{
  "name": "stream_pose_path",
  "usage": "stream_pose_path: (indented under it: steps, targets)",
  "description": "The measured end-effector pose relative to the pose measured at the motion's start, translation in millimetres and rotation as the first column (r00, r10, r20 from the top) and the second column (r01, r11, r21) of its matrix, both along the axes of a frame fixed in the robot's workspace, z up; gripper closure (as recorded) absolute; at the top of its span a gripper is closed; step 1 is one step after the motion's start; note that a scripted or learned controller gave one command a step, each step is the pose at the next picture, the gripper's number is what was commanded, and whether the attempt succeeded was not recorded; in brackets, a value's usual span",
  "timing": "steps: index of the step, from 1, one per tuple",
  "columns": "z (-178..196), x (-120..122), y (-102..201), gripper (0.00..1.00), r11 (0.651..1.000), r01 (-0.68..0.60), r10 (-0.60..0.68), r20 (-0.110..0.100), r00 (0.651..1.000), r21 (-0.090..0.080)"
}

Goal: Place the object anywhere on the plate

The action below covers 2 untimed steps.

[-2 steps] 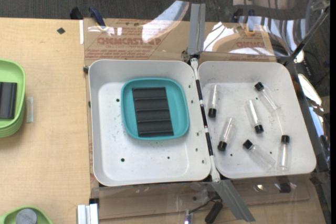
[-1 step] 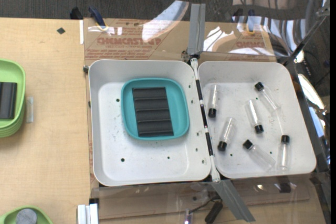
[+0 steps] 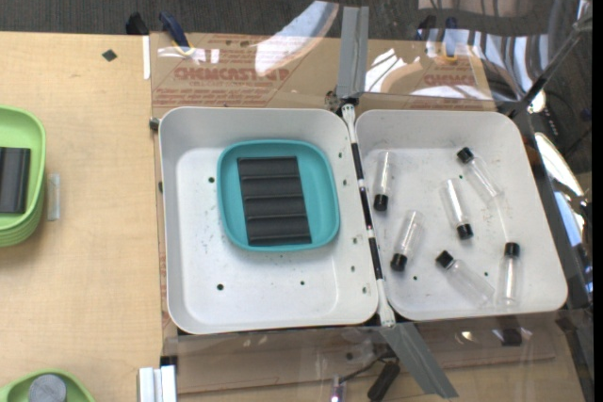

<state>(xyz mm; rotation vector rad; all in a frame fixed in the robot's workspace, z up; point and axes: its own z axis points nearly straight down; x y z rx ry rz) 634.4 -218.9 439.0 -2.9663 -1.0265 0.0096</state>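
A teal plate [image 3: 324, 202] with a dark ribbed insert [image 3: 273, 198] lies in the left white bin [image 3: 188, 231]. The right white bin [image 3: 537, 202] holds several clear vials with black caps. One vial [image 3: 382, 181] lies near the divider, another vial [image 3: 405, 239] below it, a third vial [image 3: 456, 207] in the middle. More vials lie at the top right [image 3: 476, 170] and along the bottom right [image 3: 510, 270]. All vials lie flat on the bin floor, apart from the plate.
A green tray [image 3: 28, 146] with a dark block sits at the left edge of the wooden bench. Clear plastic panels stand behind the bins. A metal divider [image 3: 363, 193] separates the two bins. A green object [image 3: 47, 388] peeks in at the bottom left.
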Motion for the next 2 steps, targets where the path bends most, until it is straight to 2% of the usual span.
stream_pose_path:
  steps: [2]
  targets:
    - [0.9,10.8,-2.9,0.00,0.977,0.213,-0.213,0.003,0.977,-0.001]
